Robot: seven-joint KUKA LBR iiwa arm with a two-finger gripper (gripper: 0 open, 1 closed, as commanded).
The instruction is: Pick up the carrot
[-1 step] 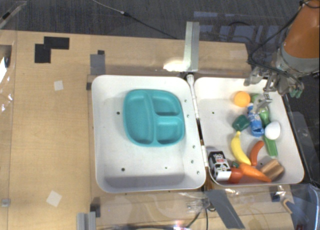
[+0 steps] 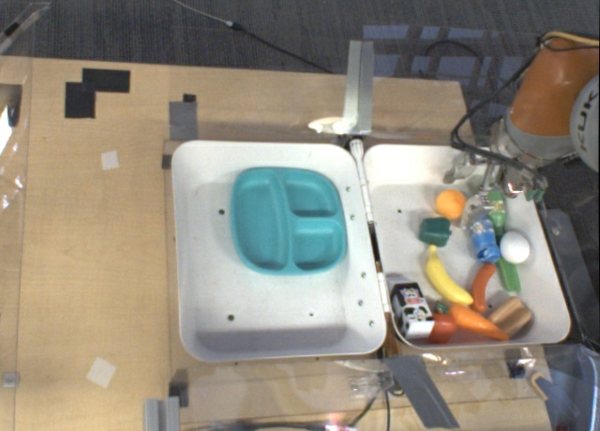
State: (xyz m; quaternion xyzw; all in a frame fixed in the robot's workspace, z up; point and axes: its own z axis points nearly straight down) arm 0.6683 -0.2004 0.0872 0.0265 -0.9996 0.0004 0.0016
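Note:
The carrot (image 2: 478, 319), orange and tapered, lies near the front edge of the right bin (image 2: 398, 176), pointing toward the front right corner. It rests between a yellow banana (image 2: 439, 274) and a brown cylinder (image 2: 512, 315). My gripper (image 2: 491, 182) hangs over the back right part of the same bin, well behind the carrot, above a blue bottle (image 2: 484, 240). Nothing shows held in it.
The right bin also holds an orange fruit (image 2: 451, 204), a green block (image 2: 434, 230), a white ball (image 2: 515, 248), a red pepper (image 2: 482, 285), and a black-and-white box (image 2: 410, 303). A teal divided plate (image 2: 286, 220) sits in the left bin (image 2: 202, 307).

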